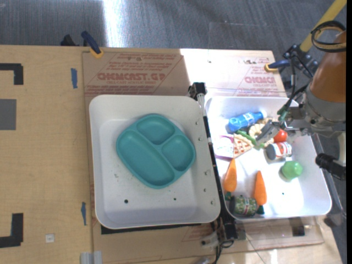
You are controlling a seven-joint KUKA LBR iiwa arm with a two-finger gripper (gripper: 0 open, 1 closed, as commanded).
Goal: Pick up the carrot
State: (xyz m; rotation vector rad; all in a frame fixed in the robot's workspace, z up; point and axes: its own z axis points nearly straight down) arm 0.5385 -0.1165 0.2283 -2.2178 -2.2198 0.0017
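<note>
A: What is sitting on the counter [44, 147], biggest things first?

B: Two white bins are lying side by side. The left bin [110, 202] is carrying a teal divided plate [155, 150]. The right bin [316, 194] is holding the small items.

A: The arm?

B: The arm [330, 81] is reaching in from the right, and its pincer [268, 133] is hanging low over the right bin's upper middle, near a red-capped can [278, 149]. I cannot tell how far the pincer is opened, and nothing is showing between its tips.

A: And the carrot?

B: Two orange carrot shapes are lying in the bin's lower half. One carrot [259, 187] is sitting near the middle; the second carrot [230, 176] is lying against the left wall. Both are well apart from the pincer.

A: Smaller items?

B: A blue bottle [245, 120], a pizza slice [241, 143] and a green ball [291, 170] are lying nearby.
</note>
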